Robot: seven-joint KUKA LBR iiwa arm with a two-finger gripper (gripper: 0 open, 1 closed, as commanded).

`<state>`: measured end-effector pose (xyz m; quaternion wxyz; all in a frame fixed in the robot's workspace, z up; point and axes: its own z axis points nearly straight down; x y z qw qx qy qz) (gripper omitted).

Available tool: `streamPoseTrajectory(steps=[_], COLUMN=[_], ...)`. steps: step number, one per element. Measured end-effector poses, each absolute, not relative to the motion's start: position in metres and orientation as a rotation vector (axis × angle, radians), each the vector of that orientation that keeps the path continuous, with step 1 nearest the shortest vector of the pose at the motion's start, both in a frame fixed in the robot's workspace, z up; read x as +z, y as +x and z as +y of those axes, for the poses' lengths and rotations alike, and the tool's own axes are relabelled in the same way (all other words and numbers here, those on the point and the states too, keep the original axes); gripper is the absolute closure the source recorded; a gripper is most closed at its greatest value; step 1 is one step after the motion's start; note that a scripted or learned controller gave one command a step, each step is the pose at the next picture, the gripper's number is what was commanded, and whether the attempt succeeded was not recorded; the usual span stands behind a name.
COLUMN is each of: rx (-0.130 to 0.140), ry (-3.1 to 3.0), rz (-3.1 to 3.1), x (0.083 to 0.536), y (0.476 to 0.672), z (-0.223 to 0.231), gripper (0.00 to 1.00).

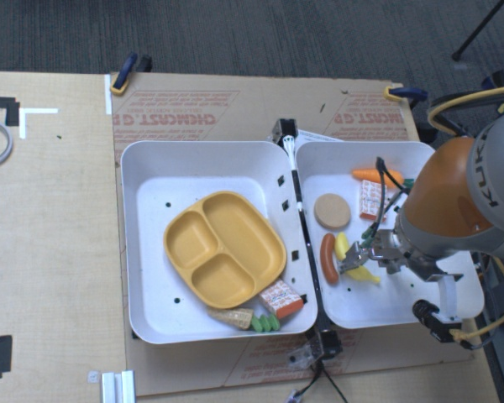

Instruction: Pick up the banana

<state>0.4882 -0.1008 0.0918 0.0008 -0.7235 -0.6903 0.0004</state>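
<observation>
Over the right bin point(403, 309), tool point(359, 259) fingers touch the banana point(353, 263).

The gripper point(355, 261) sits in the right bin point(420, 309); the banana point(353, 263) seemingly lies beneath it; the sausage point(328, 259) just left.

Left bin point(143, 225) holding a yellow divided plate point(224, 248), a small box point(280, 297), a cracker point(232, 316) and green beans point(267, 323); right bin point(353, 309) holding a cookie point(333, 211), a hot dog point(328, 259), a carrot point(371, 175) and a packet point(370, 198).
</observation>
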Motion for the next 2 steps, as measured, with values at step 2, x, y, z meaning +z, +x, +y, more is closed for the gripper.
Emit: streamPoseTrajectory(steps=[2], rx=[0.000], ry=[-2.581], rz=[-1.793], x=[0.209], y=[0.498], z=[-0.104], gripper=[1.00])
